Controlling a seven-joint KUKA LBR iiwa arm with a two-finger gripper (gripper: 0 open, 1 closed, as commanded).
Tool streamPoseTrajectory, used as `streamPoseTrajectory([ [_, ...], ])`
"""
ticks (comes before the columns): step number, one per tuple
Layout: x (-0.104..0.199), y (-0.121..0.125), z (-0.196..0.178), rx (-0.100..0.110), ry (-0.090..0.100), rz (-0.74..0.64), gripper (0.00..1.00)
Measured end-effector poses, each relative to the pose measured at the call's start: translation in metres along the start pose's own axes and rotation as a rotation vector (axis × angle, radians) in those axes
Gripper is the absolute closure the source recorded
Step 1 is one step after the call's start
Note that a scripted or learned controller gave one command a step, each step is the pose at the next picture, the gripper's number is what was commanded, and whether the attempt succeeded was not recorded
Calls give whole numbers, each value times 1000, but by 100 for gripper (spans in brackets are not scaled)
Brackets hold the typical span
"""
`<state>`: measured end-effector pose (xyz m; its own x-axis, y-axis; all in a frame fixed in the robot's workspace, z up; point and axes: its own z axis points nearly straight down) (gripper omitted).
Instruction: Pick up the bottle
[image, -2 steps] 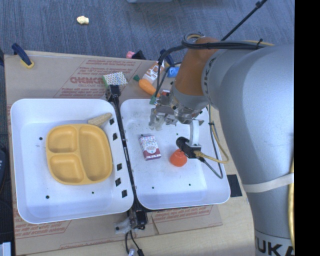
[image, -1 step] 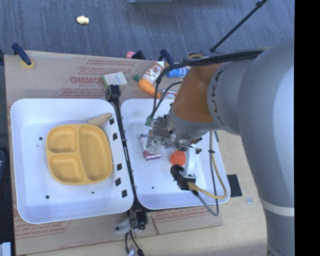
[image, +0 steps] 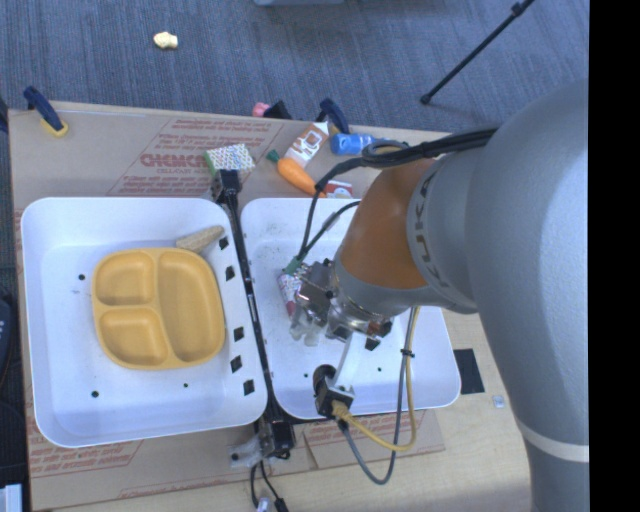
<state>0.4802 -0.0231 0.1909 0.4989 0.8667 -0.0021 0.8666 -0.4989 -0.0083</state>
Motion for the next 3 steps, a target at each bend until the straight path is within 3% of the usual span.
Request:
streamPoseTrajectory([
  [1,57,-38,0,0,0,-292,100],
  [2,-7,-2,0,-1,-1,-551,100],
  [3,-8,-1,0,-2,-2,-1037,100],
])
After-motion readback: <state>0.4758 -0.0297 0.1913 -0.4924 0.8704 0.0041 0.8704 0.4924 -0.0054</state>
